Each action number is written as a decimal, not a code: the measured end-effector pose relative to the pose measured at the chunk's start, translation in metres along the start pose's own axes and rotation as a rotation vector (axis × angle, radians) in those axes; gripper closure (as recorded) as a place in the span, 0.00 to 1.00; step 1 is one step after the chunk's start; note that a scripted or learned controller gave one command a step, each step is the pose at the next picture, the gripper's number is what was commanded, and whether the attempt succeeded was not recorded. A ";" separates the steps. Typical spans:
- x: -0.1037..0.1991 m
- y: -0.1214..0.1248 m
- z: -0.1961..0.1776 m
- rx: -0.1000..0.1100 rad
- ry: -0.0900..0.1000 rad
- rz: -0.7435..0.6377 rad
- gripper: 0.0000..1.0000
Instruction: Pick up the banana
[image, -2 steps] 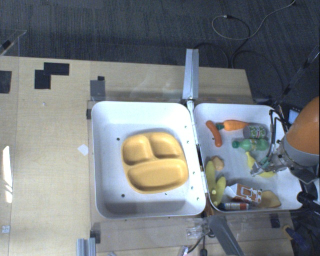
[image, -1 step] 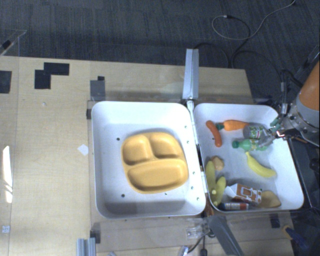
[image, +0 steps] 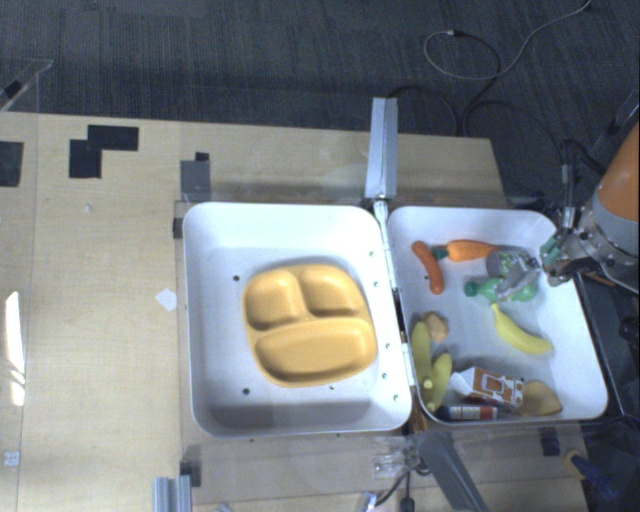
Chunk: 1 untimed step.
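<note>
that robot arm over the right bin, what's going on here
The grey robot arm reaches in from the right, its two-finger gripper low over the shallow white right bin, beside a green toy. The curved yellow banana lies just below the gripper, not picked up. The yellow sectioned tray sits in the left bin.

A pale wooden table (image: 100, 330) fills most of the view, with black angular marks (image: 100, 148) near its far left corner. Beyond its far edge lies dark carpeted floor (image: 250, 50) (ribbed in fine lines), where a thin light cable (image: 463, 52) loops. A clear panel's edge (image: 25, 80) catches the light at the upper left.
</note>
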<state>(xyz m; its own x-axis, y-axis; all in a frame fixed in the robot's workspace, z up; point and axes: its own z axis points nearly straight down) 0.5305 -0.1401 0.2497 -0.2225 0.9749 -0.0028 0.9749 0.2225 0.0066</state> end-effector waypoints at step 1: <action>0.039 -0.035 0.104 0.002 0.002 -0.208 0.00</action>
<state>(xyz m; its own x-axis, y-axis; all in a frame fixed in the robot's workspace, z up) 0.4881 -0.1101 0.1450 -0.4189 0.9080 -0.0018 0.9080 0.4189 0.0039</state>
